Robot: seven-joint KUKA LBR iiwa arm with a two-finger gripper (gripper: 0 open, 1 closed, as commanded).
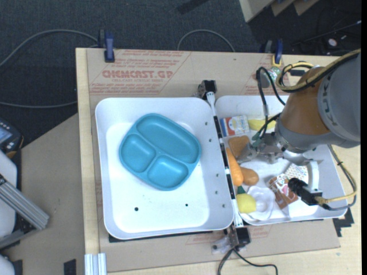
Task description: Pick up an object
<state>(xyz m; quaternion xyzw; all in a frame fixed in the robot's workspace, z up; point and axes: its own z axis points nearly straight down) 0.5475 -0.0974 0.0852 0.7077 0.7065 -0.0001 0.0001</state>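
The right bin [243, 101] holds several small items. Among them are a small white carton [237, 124], a brown piece [239, 146], an orange carrot [233, 166], a tan roll [249, 176], a yellow lemon [246, 203], a clear cup [262, 203] and a brown patterned packet [283, 189]. My gripper [259, 151] is down inside this bin, just right of the brown piece and above the roll. The grey wrist and orange band [301, 116] hide the bin's right half.
In the left bin [149, 213] a blue divided plate [159, 151] lies tilted near the middle. A black clamp [207, 88] sits at the top of the divider between the bins. Cables run along the arm over the right bin's far edge.
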